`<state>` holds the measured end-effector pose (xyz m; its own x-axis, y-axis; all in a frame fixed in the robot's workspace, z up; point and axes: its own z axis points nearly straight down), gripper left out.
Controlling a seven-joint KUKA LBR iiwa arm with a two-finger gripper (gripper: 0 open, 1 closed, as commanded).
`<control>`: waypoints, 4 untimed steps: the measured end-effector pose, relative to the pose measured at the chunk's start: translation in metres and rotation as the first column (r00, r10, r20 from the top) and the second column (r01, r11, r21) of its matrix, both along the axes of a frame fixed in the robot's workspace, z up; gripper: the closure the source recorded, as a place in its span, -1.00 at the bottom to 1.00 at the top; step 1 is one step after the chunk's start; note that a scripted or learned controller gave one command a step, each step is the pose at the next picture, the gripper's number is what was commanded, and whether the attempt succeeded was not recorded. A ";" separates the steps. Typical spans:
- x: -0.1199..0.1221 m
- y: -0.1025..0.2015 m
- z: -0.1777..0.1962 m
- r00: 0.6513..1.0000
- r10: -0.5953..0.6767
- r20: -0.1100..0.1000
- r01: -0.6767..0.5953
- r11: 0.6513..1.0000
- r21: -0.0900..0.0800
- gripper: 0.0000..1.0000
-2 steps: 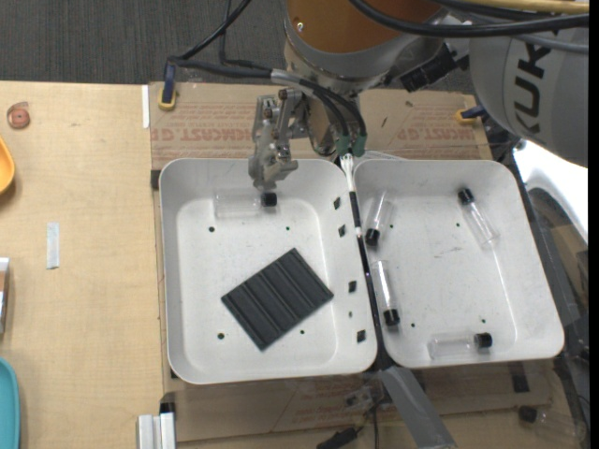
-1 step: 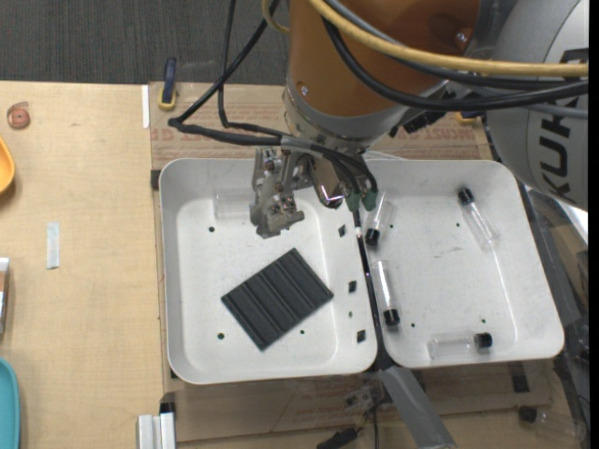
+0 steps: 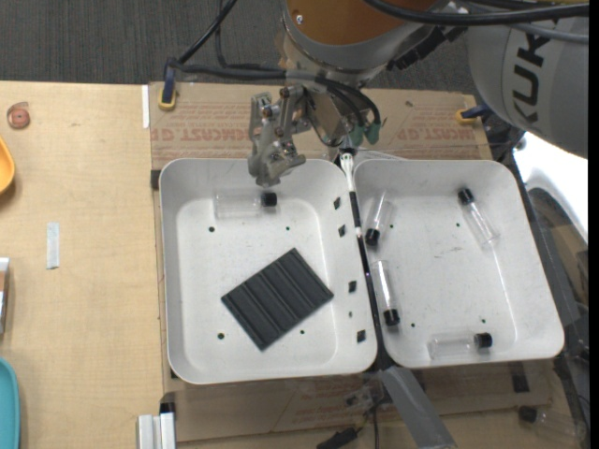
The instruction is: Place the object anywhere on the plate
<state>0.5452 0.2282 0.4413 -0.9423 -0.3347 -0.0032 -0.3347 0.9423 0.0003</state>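
Vial and cap are what you are moving, but begin with what lies nearest you. The dark ribbed plate lies skewed on the floor of the left bin, one corner pointing toward you. Its grooves run along its length, so a round tube dropped across them could settle, while one dropped along them may roll off an edge.

Beyond the plate, toward the bin's far wall, the clear vial lies on its side with its black cap to the right. It is well apart from the plate. Being clear on white, its body is hard to make out, and a grasp aimed at the cap alone could tip or flick it.

Farther still from the plate, the gripper hangs just above the cap end. You cannot tell from this view whether it is clenched or released, and nothing shows it holding the vial. A close here may catch only the cap, or push the tube against the far wall.

Right of the plate, the right bin holds spare vials; do not mistake them for the target.
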 end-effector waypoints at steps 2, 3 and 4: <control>-0.035 0.000 -0.008 0.973 0.229 0.001 -0.229 0.973 0.000 1.00; -0.042 0.001 -0.028 0.934 0.357 -0.002 -0.357 0.934 0.000 1.00; -0.053 -0.012 -0.014 0.901 0.433 0.001 -0.433 0.901 -0.001 1.00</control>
<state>0.4919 0.2162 0.4270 -0.7047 -0.7095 -0.0037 -0.7095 0.7047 -0.0006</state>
